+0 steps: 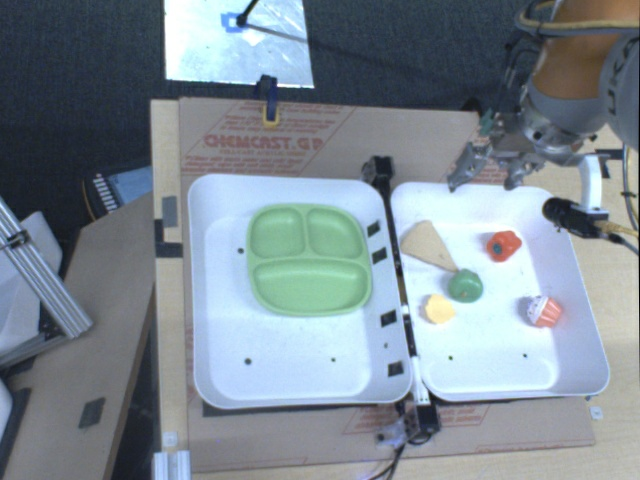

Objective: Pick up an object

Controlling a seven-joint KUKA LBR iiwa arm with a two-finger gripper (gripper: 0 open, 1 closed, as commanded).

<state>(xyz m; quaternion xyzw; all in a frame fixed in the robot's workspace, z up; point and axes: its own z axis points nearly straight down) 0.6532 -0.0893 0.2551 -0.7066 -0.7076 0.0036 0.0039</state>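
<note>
The arm reaches in from the right; its gripper (488, 175) hangs above the right bin's (500, 368) far rim, fingers (462, 173) spread, grasping nothing.

Two white bins (300, 193) sit side by side, holding one green divided plate (308, 260) and five small toy foods (465, 286).
</note>
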